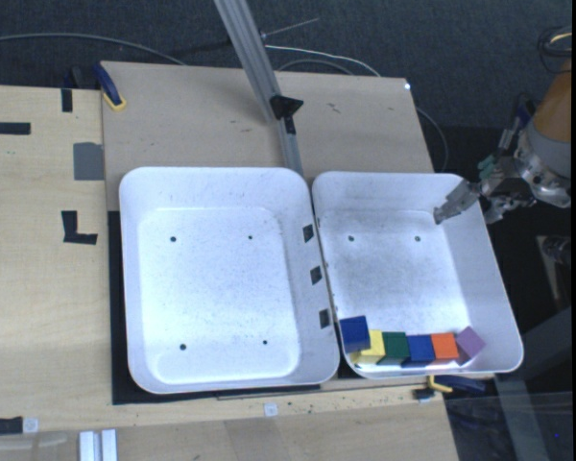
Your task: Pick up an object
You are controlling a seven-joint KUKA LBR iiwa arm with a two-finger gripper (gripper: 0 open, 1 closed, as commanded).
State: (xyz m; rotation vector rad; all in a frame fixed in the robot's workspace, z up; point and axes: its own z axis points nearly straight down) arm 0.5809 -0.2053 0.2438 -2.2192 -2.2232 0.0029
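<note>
Along the lower edge of the right shallow white plastic bin (480, 286) sits a row of small coloured blocks (408, 345) (blue, yellow, green, blue, orange, purple). Well apart, at the frame's right, the grey two-finger gripper (468, 200) hovers over the bin's upper right rim; whether its fingers are open is unclear.

Fixed above the surface (38, 257), looking down at a slant on both white bins (134, 257), from some distance, whole scene included.

Wooden bench (38, 257) — dark carpet floor (413, 17).
</note>
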